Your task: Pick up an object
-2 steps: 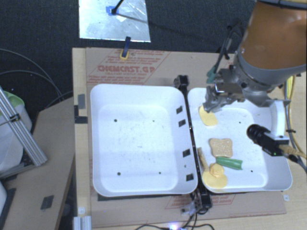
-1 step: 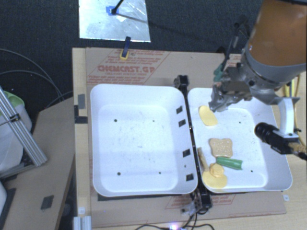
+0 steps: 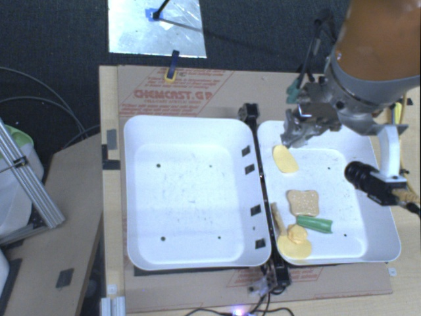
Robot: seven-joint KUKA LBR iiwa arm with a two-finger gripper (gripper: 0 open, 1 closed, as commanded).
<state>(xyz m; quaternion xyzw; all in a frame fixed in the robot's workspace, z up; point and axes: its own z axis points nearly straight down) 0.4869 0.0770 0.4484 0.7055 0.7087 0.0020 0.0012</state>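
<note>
My gripper (image 3: 294, 135) hangs over the far left part of the right bin (image 3: 348, 242), just above a pale yellow oval piece (image 3: 285, 158). I see nothing held between its fingers. Nearer the front lie a tan toast slice (image 3: 303, 203), a green pod (image 3: 314, 224), a yellow round piece (image 3: 294, 247) with a small yellow lump on it, and a thin tan stick (image 3: 277, 218) along the bin's left wall.
The left bin (image 3: 187, 193) sits beside the right one, with a black divider with clips (image 3: 256, 189) between them. A black cylinder on a white bracket (image 3: 371, 176) juts over the right bin's right side. Cardboard lies under both bins.
</note>
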